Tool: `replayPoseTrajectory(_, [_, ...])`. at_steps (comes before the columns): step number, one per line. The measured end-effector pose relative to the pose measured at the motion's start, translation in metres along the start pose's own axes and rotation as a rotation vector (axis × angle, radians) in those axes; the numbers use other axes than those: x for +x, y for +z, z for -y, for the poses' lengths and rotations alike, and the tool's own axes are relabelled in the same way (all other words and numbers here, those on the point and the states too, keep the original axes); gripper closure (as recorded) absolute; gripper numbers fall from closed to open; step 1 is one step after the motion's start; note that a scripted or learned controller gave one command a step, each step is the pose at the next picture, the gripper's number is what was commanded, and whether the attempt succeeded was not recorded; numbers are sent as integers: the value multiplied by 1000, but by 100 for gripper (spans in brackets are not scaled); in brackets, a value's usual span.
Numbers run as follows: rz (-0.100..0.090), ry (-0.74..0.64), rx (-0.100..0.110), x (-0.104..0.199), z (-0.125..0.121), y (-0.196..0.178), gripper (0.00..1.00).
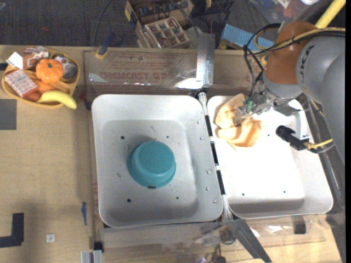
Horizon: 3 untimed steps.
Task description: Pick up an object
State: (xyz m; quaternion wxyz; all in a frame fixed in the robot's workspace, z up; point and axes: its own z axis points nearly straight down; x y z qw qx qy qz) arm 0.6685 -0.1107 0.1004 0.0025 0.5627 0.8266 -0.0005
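Reaching in from the right, arm (321,64) bent over right bin (274,190); gripper (249,107) low at the bin's far-left corner, on top of a pale orange crumpled object (241,130). Object lies close to the bin's left wall and near its far rim. Cannot tell whether the fingers are apart or closed, or whether they grip the object. Rest of right bin floor bare toward the near edge. Left bin (109,125): teal bowl (152,163), upside down, about centre, well apart from all four walls. Fruit plate (16,92) at bench's far-left corner.
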Motion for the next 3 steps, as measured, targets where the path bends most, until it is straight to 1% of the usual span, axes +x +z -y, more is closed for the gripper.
replayPoseTrajectory(1, [-3, 69, 1, 1, 0, 11, 100])
replayPoseTrajectory(2, [-3, 15, 0, 54, -20, -122, 100])
replayPoseTrajectory(3, [-4, 2, 3, 41, -15, -108, 100])
